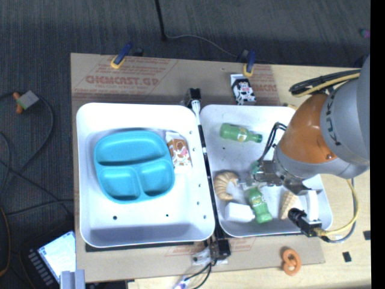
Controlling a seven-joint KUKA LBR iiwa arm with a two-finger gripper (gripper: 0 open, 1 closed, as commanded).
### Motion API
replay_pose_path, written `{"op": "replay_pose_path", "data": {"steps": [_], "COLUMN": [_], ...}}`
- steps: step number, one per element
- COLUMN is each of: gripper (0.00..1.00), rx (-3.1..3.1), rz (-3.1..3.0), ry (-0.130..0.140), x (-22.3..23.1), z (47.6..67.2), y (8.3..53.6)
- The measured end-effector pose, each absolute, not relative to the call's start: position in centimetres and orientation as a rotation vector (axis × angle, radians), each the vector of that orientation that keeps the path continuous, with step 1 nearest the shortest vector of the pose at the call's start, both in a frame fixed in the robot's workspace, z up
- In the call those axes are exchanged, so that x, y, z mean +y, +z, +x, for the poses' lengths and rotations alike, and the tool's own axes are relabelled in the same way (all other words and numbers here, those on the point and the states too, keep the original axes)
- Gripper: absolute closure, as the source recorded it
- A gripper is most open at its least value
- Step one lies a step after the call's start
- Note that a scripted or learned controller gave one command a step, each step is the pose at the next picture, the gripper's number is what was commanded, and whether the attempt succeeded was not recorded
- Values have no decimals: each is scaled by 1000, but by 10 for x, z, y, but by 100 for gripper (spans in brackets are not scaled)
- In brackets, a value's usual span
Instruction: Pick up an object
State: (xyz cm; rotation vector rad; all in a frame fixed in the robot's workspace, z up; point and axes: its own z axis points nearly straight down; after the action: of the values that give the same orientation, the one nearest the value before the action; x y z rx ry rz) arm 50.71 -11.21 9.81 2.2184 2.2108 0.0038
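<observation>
A dark carpeted floor with loose cables surrounds a cardboard-topped bench (pixel 120 80) that carries two white bins side by side. The left bin (pixel 90 221) holds a blue tray (pixel 133 164) with three compartments and a small printed packet (pixel 178 151) lying just beside the tray's right edge. The right bin (pixel 212 125) holds the candidate objects: a green bottle (pixel 240 133) lying on its side near the far wall, a tan croissant (pixel 225 184) at the left, a white block (pixel 239 212) toward the near wall, a second green bottle (pixel 259 205) lying beside that block, and a cone (pixel 287 202) to the right of it. An orange ring (pixel 291 261) lies on the bench outside the bins, near the front edge. The arm (pixel 328 131) reaches in from the right and hangs low over the right bin, its orange band above the cluster of objects. The gripper (pixel 260 174) sits just above the second green bottle and close to the croissant; its body hides the tips, so whether it is spread or closed cannot be told, and no object is seen between them. Assessment: the task appears to be at the approach or grasp stage. The tool is positioned over the near cluster, most likely aimed at the second green bottle, which rests on the bin floor. No lift is evident. Remaining work: secure a grip and raise the object clear of the bin.
</observation>
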Motion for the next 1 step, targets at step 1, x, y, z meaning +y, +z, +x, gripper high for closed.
{"op": "replay_pose_path", "data": {"steps": [1], "gripper": [100], "rx": [2222], "rz": [2221], "ry": [-1], "x": [-61], "z": [484], "y": [208]}}
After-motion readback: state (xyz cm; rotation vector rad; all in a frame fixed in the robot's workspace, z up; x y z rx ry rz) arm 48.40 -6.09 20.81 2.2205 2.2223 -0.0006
